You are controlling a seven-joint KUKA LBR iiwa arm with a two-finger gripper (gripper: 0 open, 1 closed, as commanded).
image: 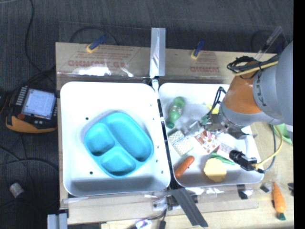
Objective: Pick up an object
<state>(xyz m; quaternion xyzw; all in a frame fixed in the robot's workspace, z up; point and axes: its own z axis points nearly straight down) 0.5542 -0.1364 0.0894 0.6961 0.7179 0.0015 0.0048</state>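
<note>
The right bin holds several small things. A green bottle lies at its back left. A checkered packet lies near the middle, with a red-and-white packet to its right. An orange sausage-shaped piece and a yellow block lie at the front. A thin green piece lies just behind the yellow block. My gripper hangs low over the bin's middle, just behind the red-and-white packet and right of the bottle. The wrist hides the bin's back right part.
The left bin holds a blue divided plate. A black cable plug hangs off the arm over the right bin's front right. An orange carrot toy lies on the bench at the far right. A handheld device sits left of the bins.
</note>
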